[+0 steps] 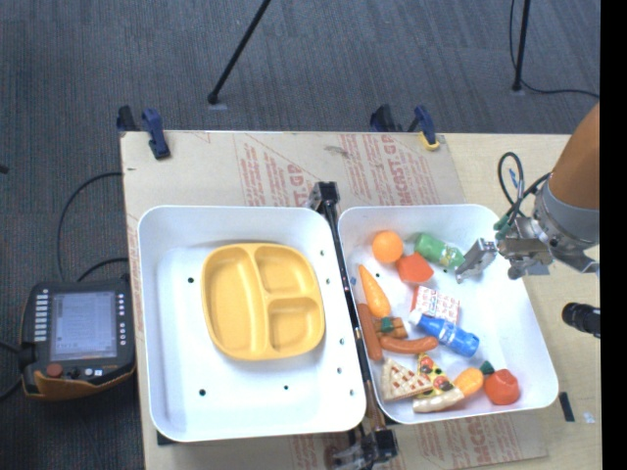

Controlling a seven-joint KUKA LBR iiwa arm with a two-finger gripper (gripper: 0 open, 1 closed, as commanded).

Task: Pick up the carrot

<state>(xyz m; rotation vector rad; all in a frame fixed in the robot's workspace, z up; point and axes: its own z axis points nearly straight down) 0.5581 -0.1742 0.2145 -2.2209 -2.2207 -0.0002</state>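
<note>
The gripper [498, 259] hangs over the right bin [534, 336] — fingers seemingly spread, holding nothing — carrot [374, 290] well apart.

Grey arm [573, 199] reaching in from right, fingers [477, 259] spread apart, holding nothing

carrot [373, 291]: you see it orange and tapered, lying flat
place: your right bin, by its left wall
pose: tip toward the far-left
</note>
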